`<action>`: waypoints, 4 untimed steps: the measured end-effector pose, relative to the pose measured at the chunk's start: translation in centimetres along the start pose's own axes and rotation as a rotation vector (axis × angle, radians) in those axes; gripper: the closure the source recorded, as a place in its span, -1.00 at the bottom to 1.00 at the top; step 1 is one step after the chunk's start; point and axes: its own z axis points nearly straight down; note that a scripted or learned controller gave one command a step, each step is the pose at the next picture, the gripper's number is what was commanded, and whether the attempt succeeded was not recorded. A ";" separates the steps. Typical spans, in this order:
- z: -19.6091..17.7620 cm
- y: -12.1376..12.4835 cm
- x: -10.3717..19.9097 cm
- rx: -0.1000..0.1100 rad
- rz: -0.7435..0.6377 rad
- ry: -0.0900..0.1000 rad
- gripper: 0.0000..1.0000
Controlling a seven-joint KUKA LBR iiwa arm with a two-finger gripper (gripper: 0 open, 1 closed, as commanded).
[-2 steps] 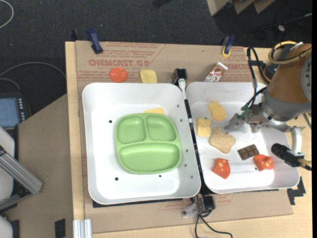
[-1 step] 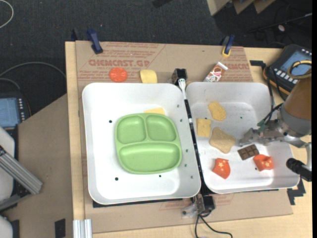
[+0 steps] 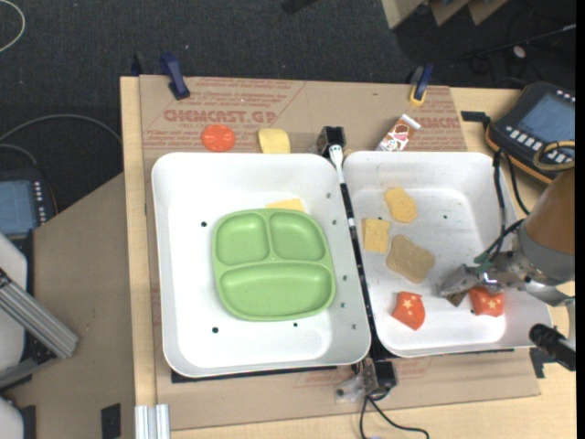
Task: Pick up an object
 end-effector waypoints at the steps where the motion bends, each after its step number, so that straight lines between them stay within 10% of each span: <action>1: -1.1 0.4 0.0 -0.007 -0.001 -0.002 1.00; 2: -0.7 8.0 6.3 -0.013 -0.011 -0.004 1.00; 3: -12.9 5.9 -3.1 -0.017 0.005 -0.013 1.00; 4: -8.9 9.8 3.0 -0.004 -0.009 0.000 1.00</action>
